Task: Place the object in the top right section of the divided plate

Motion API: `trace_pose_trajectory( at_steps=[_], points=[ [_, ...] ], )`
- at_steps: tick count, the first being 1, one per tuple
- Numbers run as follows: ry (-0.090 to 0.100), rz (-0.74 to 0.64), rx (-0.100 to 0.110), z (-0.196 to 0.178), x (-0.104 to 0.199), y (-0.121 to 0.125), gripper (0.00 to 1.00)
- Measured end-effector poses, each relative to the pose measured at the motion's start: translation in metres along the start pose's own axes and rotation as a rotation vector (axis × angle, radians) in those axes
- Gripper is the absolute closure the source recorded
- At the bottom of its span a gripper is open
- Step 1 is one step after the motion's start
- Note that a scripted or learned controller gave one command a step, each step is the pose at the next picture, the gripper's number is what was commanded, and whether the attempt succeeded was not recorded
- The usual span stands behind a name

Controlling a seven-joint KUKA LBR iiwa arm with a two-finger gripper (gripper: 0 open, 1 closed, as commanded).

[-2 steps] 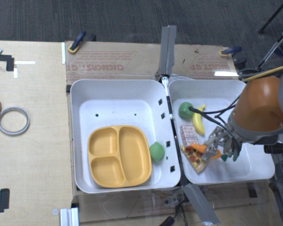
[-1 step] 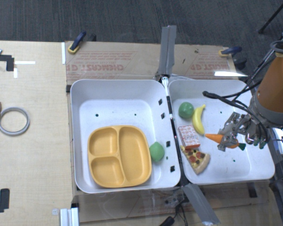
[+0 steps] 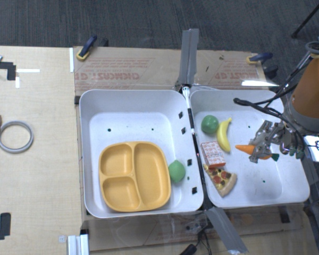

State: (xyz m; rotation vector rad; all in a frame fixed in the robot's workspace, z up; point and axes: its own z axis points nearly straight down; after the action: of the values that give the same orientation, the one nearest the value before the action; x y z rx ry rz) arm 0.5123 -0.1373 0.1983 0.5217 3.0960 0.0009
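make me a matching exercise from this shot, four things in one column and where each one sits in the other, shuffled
Things:
1. divided plate
2. banana
3. pizza slice
4. carrot

Places:
A. at the end effector, right bin
B. near edge of the right bin, below the small box
C. left bin, with a green ball touching its right rim
D. right bin, just right of another green ball

Pairs: 1-C, 2-D, 3-B, 4-A
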Motion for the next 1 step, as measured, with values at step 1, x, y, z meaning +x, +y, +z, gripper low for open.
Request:
trace_pose_trajectory(
  at_steps=[1],
  points=[
    [0.003,-0.251,-0.001,0.0348,0.0385,0.0244,1.00]
  ],
)
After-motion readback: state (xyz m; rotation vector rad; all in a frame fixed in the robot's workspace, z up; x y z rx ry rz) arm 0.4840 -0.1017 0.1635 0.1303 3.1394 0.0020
